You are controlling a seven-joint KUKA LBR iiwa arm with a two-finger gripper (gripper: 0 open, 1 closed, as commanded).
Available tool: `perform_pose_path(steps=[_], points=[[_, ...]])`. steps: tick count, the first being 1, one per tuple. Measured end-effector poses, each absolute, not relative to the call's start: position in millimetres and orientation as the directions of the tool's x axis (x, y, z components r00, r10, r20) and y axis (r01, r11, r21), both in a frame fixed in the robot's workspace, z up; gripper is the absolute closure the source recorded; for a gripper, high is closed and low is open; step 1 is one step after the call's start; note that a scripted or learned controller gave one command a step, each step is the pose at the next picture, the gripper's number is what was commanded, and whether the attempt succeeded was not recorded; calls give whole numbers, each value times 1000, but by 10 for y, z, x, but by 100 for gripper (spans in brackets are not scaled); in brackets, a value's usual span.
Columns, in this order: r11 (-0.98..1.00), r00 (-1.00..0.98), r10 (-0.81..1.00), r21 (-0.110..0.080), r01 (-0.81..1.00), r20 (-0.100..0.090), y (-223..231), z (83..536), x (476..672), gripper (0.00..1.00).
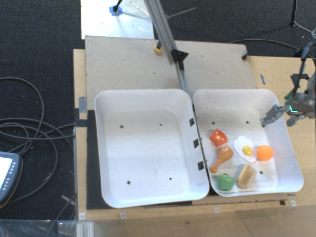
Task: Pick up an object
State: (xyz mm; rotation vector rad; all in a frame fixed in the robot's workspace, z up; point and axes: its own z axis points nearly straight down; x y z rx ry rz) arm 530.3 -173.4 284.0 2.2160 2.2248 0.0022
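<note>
The gripper (276, 114) hangs over the right bin (232, 100), near its far right edge; I cannot tell its state; an orange ball (265, 153), fried egg (246, 150) and drumstick (221, 159) lie near the bin's front edge.

Two white bins (148, 102); toys: red pepper (218, 138), orange ball (265, 153), green one (225, 182), white-and-yellow egg (245, 149), brown drumstick (222, 158).

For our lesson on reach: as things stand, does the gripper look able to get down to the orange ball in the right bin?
Probably yes. The gripper hangs over the right bin's upper right edge, and the orange ball lies below it, open from above. Only the fried egg touches its left side.
</note>
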Motion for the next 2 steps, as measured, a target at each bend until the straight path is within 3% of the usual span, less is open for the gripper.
perform_pose_path(steps=[2], points=[[1, -1, 1000, -3, 1000, 1, -1755, 1765, 5367, 0]])
